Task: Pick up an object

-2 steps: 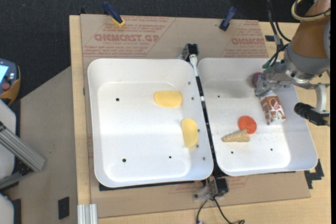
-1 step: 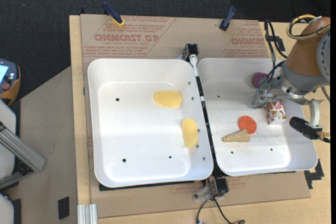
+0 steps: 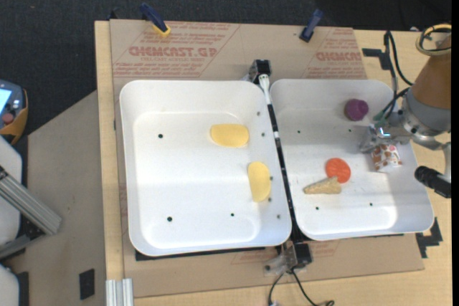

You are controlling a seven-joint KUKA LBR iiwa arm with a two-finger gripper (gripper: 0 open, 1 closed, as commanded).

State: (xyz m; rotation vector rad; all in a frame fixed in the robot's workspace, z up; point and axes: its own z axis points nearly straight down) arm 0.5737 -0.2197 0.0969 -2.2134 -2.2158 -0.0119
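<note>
My gripper (image 3: 379, 137) hangs low over the right side of the right bin (image 3: 358, 222), under the grey wrist with its orange band. Just below it, touching or nearly touching it, lies a small crinkled white and red packet (image 3: 387, 157). A purple ball (image 3: 356, 109) rests up and to the left of the gripper. An orange ball (image 3: 338, 169) and a tan wedge (image 3: 323, 187) lie near the middle of that bin. The left bin (image 3: 186, 226) holds two yellow pieces, an oval one (image 3: 229, 135) and a longer one (image 3: 259, 180) by the divider.
The two bins meet at a black clamp rail (image 3: 276, 154). Blue clamps (image 3: 155, 19) (image 3: 311, 24) hold the cardboard sheet at the back. Cables (image 3: 393, 68) run along the right edge near the arm.
</note>
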